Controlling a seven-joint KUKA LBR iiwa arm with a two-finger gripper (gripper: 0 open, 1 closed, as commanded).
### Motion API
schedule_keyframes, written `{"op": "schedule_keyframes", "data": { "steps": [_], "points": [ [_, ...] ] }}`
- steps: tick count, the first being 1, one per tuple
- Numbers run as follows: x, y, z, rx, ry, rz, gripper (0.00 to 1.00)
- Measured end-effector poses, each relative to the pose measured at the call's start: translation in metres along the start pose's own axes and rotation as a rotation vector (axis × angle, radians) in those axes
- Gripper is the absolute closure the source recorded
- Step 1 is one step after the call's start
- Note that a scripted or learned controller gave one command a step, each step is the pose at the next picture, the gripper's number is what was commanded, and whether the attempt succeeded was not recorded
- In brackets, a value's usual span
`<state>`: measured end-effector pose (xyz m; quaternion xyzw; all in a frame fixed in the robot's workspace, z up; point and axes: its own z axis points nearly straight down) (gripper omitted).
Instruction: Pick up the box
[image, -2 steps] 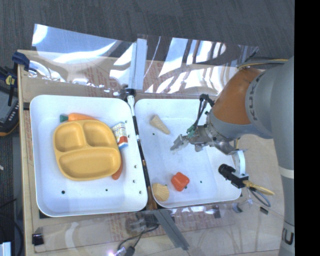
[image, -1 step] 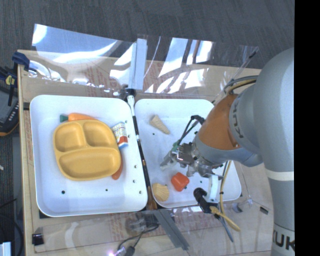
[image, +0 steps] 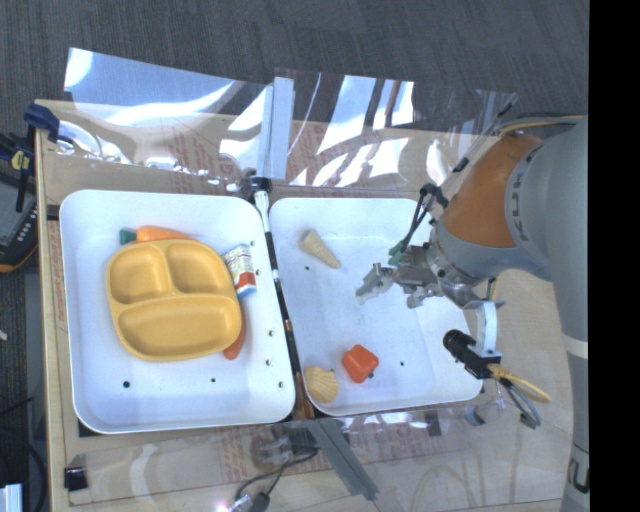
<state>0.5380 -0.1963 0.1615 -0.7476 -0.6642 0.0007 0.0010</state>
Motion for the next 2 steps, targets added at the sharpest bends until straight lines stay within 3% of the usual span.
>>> {"op": "schedule_keyframes", "data": {
  "steps": [1, 2],
  "points": [
    [0.058, 0.0, 0.012, 0.002, 0.001, -0.475, 0.0],
    [0.07, -0.07, 0.069, -0.005, -0.008, -0.282, 0.0]
  ]
}}
